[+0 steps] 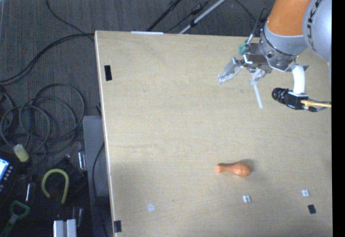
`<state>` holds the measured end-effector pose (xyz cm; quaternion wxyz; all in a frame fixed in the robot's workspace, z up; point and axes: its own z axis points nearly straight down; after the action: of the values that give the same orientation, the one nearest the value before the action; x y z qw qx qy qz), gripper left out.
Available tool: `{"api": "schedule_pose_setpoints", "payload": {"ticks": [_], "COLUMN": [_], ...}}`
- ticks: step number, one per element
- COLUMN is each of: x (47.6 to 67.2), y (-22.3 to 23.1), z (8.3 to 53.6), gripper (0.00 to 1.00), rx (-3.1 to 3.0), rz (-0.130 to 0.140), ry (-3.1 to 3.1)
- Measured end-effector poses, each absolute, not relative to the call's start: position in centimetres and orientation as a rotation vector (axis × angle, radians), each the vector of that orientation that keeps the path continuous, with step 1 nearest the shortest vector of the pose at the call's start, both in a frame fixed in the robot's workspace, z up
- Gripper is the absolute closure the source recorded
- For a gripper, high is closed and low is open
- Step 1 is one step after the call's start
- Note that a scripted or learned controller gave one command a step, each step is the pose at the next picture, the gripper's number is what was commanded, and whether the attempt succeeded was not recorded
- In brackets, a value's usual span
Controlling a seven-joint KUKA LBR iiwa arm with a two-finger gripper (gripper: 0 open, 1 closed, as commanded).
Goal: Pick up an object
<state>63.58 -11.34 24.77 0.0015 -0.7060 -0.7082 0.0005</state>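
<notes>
A small orange gourd-shaped object [235, 168] lies on its side on the tan bench top [161, 123], toward the lower right. My gripper [240, 92] hangs well above it in the picture, near the upper right, below the orange wrist band. Its two fingers are spread wide apart, one pointing left [228, 73] and one pointing down [257, 96]. Nothing sits between them. The gripper is open and apart from the orange object.
The bench's left edge [102, 123] runs down the picture, with dark floor and looped cables [43, 117] beyond it. Small white tags [246, 198] and a black mark [311, 209] sit near the lower right. A black tape mark [108, 72] sits at the upper left.
</notes>
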Motion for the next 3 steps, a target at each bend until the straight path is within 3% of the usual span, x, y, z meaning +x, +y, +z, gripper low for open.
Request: {"api": "schedule_pose_setpoints", "payload": {"ticks": [1, 3], "x": [66.8, 66.8], "y": [-14.1, -10.6], "z": [9.9, 8.4], "gripper": [0.00, 0.00], "rx": [-2.016, -1.512], "rz": [0.004, 0.000], "ry": [-2.408, -2.754]}}
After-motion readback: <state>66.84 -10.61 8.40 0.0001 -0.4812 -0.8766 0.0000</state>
